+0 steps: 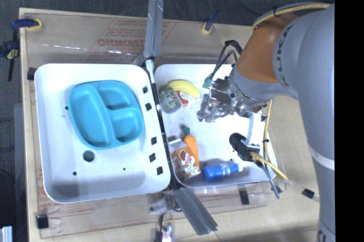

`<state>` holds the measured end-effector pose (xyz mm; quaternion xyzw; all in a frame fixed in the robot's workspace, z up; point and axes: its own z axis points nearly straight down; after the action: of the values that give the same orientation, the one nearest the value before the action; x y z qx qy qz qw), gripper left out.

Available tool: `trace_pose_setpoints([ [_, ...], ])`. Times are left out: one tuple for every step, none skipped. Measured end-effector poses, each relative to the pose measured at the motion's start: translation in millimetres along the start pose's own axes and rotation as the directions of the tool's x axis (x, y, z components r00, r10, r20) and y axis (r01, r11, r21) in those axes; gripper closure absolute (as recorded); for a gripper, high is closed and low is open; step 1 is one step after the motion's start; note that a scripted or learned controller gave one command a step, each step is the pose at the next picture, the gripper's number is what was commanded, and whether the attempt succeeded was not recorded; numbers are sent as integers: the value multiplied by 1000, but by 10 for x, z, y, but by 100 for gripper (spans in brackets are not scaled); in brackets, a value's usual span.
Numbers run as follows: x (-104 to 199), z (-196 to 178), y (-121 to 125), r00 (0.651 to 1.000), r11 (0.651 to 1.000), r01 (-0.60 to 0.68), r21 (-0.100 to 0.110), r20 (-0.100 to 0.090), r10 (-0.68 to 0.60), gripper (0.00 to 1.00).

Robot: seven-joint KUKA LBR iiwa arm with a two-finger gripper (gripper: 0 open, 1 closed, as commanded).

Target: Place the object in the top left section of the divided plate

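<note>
Nearest, along the lower edge of the right bin [223, 138], a blue bottle [218, 171] with a white cap is lying on its side. Just to its left a brown snack pouch [185, 162] is resting against the bin's left wall. An orange carrot [192, 146] is lying directly above the pouch, touching or nearly touching it.

Further up, the end effector [205, 113] is hanging over the middle of the right bin, above and to the right of the carrot and apart from it. Whether it is open or closed cannot be told, and nothing is showing in its grasp. Which of the five loose things is the one meant for the plate is not clear, and all five are sitting in the right bin. Left of the end effector, a small green and red can [169, 99] is lying close by. A yellow banana [183, 87] is curving just above the can, in the bin's upper left corner.

Across the divider, the left bin [57, 178] is holding the blue divided plate [106, 113], which is lying flat in the upper middle of the bin, well apart from the end effector. Its top left section is showing only bare blue. Both bins are sitting side by side on the pale wooden surface [85, 36].
</note>
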<state>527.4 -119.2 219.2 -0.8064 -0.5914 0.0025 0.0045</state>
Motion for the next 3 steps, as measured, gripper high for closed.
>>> trace_pose_setpoints([
  [840, 232, 204, 1000, 1000, 28, -5, 2, -28, 100],
  [1092, 278, 771, 1000, 1000, 12, -6, 2, -12, 100],
  [1757, 17, 797, 983, 983, 185, -7, 3, -185, 100],
])
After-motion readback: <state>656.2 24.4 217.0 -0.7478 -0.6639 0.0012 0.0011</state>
